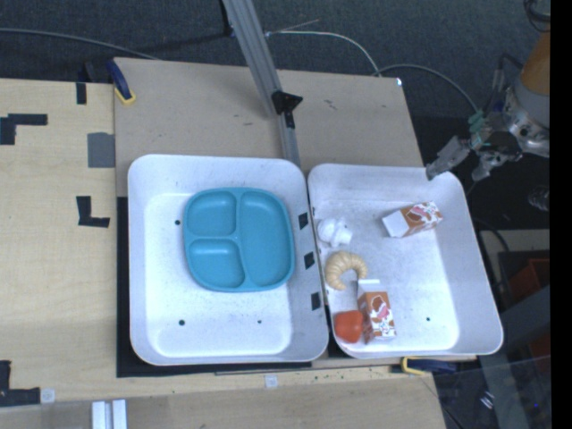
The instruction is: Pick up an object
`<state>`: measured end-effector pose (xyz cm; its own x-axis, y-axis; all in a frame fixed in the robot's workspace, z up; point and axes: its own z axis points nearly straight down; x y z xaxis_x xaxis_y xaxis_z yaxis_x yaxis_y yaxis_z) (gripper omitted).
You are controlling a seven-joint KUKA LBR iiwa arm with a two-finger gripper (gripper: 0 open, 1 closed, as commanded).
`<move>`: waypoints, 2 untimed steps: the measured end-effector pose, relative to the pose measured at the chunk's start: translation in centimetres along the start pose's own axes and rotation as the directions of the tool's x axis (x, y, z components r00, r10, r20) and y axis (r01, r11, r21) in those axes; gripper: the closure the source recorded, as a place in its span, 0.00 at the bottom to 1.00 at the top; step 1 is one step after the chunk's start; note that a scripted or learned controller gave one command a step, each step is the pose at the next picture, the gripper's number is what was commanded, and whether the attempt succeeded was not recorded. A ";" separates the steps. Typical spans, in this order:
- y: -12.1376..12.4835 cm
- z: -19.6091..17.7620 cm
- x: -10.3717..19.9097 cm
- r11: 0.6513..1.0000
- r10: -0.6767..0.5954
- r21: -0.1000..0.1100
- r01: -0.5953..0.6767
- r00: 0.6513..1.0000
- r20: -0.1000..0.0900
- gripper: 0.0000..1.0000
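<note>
On the bench we see the right bin (465, 266) gathering the pickable items, a small carton (412, 219) nearest our empty, spread gripper (465, 161), which hovers at the bin's far-right corner.

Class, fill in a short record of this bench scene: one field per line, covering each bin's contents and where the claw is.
left bin: blue divided plate
right bin: small carton near the back, white lump, croissant, red carton beside an orange-red round item
claw: above the right bin's back right corner, holding nothing visible
</note>
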<state>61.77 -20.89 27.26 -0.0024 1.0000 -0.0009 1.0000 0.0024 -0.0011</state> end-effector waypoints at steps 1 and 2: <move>0.0 0.0 0.0 1.000 0.000 0.000 0.000 1.000 0.000 0.00; 0.4 6.4 0.0 1.000 0.001 0.006 -0.001 1.000 -0.001 0.00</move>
<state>62.11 -20.88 20.89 -0.0015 1.0000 0.0005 1.0000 0.0015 -0.0074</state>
